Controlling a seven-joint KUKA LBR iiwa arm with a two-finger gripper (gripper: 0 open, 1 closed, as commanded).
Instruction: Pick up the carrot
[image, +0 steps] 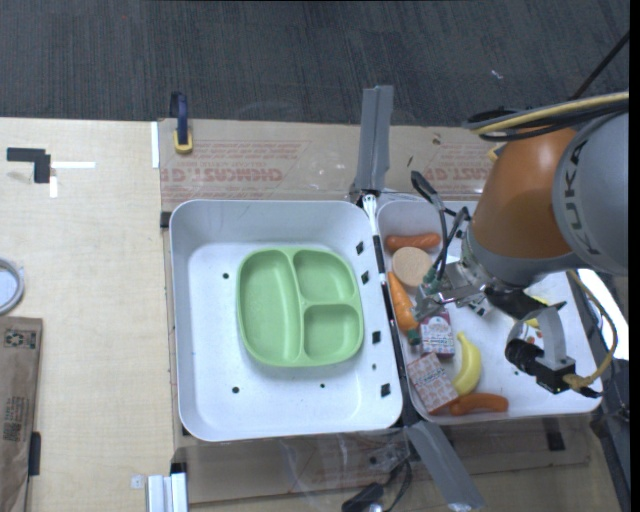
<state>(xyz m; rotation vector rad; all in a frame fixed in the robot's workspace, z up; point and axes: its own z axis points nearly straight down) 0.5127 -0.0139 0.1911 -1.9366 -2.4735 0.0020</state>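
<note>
Nearest the camera, at the front of the right bin (560, 405), there's a reddish sausage-shaped piece (478, 404) along the front wall. Just behind it sit a banana (467, 364) and a small printed packet (430, 380), with a second packet (437, 333) a little further back.

Moving up the bin, here's the carrot (402, 301), lying lengthwise against the left wall, right beside the divider between the two bins. The gripper (437, 290) is low over the bin just to the carrot's right, very near it, with nothing visibly between the fingers. Spread or pressed together? I cannot tell; the wrist and cables crowd them.

Behind the carrot is a pale round disc (410, 264), and beyond that another reddish sausage shape (413, 242) by the back wall.

In the left bin (200, 330), a green divided plate (299, 305) sits in the middle.

The arm (540, 200), orange band and all, looms over the right bin's far side.
</note>
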